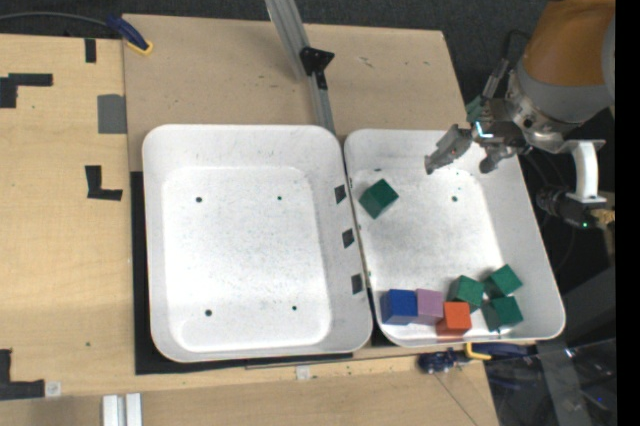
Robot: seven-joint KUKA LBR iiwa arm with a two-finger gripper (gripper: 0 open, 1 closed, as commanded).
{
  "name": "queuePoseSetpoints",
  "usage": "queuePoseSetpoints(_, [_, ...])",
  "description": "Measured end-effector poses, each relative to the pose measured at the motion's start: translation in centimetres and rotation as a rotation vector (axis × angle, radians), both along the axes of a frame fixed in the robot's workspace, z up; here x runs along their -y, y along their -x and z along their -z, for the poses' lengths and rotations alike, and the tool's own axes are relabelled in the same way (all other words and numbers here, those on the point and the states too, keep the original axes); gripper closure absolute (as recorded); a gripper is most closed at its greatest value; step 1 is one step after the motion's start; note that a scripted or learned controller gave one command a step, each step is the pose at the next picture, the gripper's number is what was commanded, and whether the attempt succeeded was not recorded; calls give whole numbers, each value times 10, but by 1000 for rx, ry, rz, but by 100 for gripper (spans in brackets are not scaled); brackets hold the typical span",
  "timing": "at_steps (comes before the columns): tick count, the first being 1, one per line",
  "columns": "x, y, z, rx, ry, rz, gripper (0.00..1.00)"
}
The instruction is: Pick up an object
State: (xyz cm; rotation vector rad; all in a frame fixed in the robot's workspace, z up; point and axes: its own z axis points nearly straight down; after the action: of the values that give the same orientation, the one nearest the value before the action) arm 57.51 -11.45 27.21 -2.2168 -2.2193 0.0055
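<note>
Approach step, nothing picked yet. My claw (466, 152) hangs above the far right part of the shallow white right-hand bin (520, 214), fingers spread wide with only bin floor showing between them, so I carry nothing.

Candidate objects, all in the right bin:
- a lone dark green block (378, 198), tilted, near the bin's left wall and well apart from the rest. It lies near my claw, to its left and toward the camera.
- a cluster at the near edge: a blue cube (401, 304), a pale purple cube (430, 303) touching it, a small orange cube (457, 316), and three more green blocks (488, 296) packed beside them.

The shallow white left-hand bin (240, 234) shows just its speckled floor.

Judgement: the lone green block is the easy target. The next move calls for shifting left and toward the camera until the claw is centred over it, turning the wrist to match its tilt, then descending with the fingers spread. The cluster looks risky; neighbours leave little room for a finger.

Hard to make out: my fingertips are dark and blurred against the bin rim, so their exact gap is uncertain. How high the claw sits above the bin floor I cannot tell from this slant. The green blocks in the cluster overlap, and their outlines merge.
</note>
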Motion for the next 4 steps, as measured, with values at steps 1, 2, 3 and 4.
queuePoseSetpoints(1, [0,-1,-3,5,1,-1,0])
queuePoseSetpoints(2, [4,-8,54,-1,1,0,0])
queuePoseSetpoints(3, [5,-5,119,-3,1,0,0])
queuePoseSetpoints(4, [9,-3,183,0,1,0,0])
